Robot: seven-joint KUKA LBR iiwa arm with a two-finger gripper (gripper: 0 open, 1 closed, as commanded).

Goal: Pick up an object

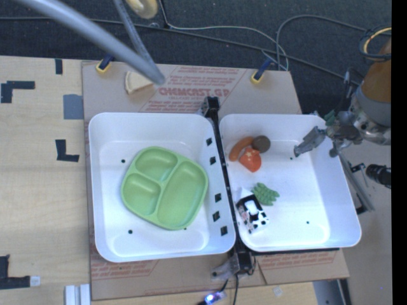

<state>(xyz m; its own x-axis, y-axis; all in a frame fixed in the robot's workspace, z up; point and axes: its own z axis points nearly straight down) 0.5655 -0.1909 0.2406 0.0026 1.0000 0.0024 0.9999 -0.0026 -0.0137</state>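
Note:
The right bin [318, 227] holds a small cluster: an orange sausage-shaped piece [238, 148], a brown round piece [261, 143] and a red-orange piece [252, 162], all touching. Lower down lie a green leafy toy [266, 194] and a black-and-white toy [254, 215] by the bin's left wall. My gripper [316, 149] hangs over the bin's upper right part, well to the right of the cluster. It is open, with nothing between its fingers [305, 143].
A green divided plate [165, 186] lies in the left bin [105, 170]. A black strip with clips [219, 170] runs between the bins. Cables [273, 43] trail behind them, and a grey pole [82, 24] crosses the upper left.

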